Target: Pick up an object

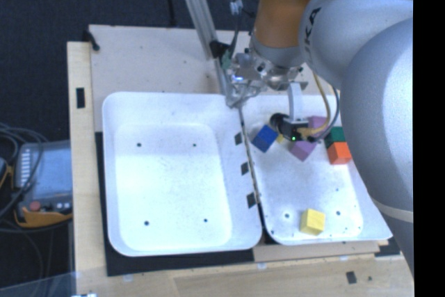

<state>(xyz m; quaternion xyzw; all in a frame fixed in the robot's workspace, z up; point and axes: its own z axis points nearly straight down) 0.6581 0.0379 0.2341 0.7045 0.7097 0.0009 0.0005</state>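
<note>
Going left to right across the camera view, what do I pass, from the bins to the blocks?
Left bin → blue cube → purple cube → orange cube. The yellow and green cubes are left out because they overlap others in this order.

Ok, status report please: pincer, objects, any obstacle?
Pincer above far corner of right-of-view shallow white bin, by the divide, no object seen in it. Small blue cube nearest. Purple block, orange block close by.
</note>
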